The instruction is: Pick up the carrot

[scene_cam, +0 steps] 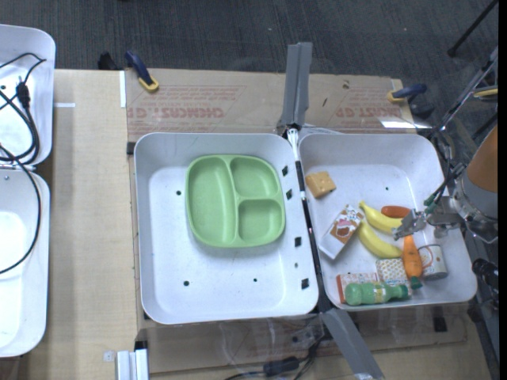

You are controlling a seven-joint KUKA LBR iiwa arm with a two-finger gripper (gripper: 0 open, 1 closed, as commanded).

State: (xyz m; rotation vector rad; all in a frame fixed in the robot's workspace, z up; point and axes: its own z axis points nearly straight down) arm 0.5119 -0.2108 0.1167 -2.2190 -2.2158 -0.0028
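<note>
Plainly orange carrot [410,259], upright, tapered, beside bananas [379,232], right bin [372,158]

Wooden bench with two white bins

The bench [87,212] carries the left bin [158,291] and right bin [380,153] side by side toward its right end, with cardboard [222,105] along the far edge beneath them.

Colours before me: two white bins [150,212]; pale green divided plate [235,200]; orange carrot [410,258] with green top; two yellow bananas [379,229]; tan cracker [320,184]; green bottle [376,294]; red-and-white carton [343,228]; my arm grey with orange band [483,161].
</note>
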